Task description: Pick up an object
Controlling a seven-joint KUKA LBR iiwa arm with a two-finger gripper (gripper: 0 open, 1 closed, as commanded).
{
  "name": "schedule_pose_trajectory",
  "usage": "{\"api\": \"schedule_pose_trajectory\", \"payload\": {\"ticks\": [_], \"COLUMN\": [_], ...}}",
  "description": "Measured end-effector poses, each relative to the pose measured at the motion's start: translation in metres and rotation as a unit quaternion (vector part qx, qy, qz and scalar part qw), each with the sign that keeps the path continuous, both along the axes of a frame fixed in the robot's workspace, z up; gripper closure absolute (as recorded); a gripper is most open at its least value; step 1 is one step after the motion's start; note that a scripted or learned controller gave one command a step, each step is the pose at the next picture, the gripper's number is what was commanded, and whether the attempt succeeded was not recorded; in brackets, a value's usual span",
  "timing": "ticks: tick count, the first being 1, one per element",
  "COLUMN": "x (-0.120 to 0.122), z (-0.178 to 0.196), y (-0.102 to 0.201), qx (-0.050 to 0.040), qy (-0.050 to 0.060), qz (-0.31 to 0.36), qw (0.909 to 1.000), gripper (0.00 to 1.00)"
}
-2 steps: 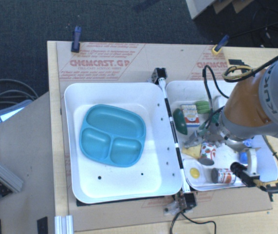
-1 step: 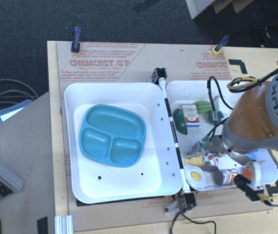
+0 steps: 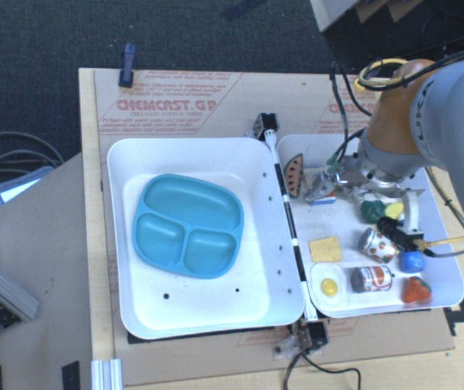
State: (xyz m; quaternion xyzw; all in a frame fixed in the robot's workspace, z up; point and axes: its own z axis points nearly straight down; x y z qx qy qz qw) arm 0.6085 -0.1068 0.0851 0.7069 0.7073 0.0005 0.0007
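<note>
A robotics lab — paper-masked acrylic bench (image 3: 175, 104) on dark carpet (image 3: 45, 31), loose cables (image 3: 8, 149) at the left, two white bins (image 3: 126, 165) clamped together, grey KUKA arm (image 3: 451, 108).

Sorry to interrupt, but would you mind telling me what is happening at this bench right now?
A grey arm reaches in from the right over the right bin, trying to pick up an object. Its tool is low near the bin's far left part, beside a watermelon slice. I can't tell whether it has anything. Other small items lie scattered in that bin, among them a can, a yellow square and a blue ball. The left bin holds a blue divided plate.
</note>
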Motion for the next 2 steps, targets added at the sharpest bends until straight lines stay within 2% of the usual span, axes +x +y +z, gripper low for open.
{"api": "schedule_pose_trajectory", "payload": {"ticks": [1, 2], "x": [0.0, -0.039], "z": [0.01, 0.1], "y": [0.0, 0.067], "qx": [-0.0007, 0.0005], "qy": [0.0, 0.0], "qz": [0.001, 0.0], "qw": [1.0, 1.0], "gripper": [1.0, 1.0]}}
